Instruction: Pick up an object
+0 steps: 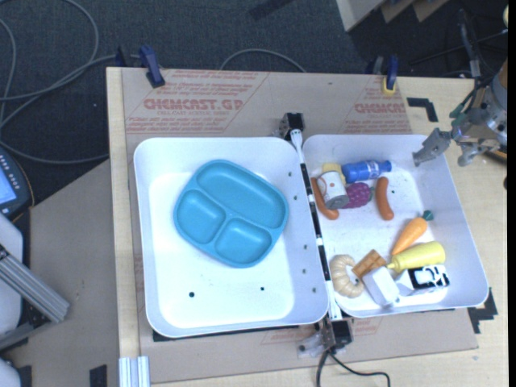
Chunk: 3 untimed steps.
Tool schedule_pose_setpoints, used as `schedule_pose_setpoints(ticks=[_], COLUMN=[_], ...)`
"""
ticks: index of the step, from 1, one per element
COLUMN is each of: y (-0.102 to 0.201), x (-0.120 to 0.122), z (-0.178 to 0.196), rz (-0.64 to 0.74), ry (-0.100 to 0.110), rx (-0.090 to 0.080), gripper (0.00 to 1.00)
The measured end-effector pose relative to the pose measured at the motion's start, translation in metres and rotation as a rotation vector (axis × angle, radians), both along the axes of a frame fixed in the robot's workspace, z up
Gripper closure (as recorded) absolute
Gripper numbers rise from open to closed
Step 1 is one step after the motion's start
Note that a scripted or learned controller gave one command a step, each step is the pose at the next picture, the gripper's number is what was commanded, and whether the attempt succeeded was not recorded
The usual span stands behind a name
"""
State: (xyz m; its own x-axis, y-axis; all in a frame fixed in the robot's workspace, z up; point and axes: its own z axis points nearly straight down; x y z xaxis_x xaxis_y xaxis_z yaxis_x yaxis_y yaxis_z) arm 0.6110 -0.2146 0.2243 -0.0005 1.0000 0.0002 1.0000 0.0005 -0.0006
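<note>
Hovering at the far right corner of the right bin (451, 184), the gripper (450, 145) hangs over the bin's upper rim with its two fingers (427, 147) spread apart and nothing between them. The wrist above it runs off the right edge of the picture, so most of the arm is cut off.

The right bin's objects crowd two patches. Near the divider lie a blue bottle (365, 169), a small can (333, 190) with a red label, a purple piece (359, 194) just beside it, and two sausages: one (384, 197) to the right of the purple piece, one (321, 201) along the divider. Toward the near edge sit a carrot (410, 232), a yellow bottle (418, 255), a pale ring-shaped pastry (343, 274), a brown and white tool (376, 276) whose exact kind is hard to tell, and a black and white item (429, 278) partly tucked under the yellow bottle.

Bare white floor lies open in the bin's upper right, below the gripper, and between the two clusters.

The left bin (161, 297) holds a blue divided plate (230, 213), with wide open floor around it, especially toward the near edge.
</note>
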Motion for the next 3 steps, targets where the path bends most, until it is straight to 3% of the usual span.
schedule_pose_setpoints(ticks=[1,2,3], y=[0.038,0.067,0.066], x=[0.009,0.003,0.004], z=[-0.107,-0.141,-0.129], rz=[0.003,0.002,0.001], ry=[0.007,0.003,0.000], rx=[0.004,0.002,0.000], gripper=[0.00,0.00,1.00])
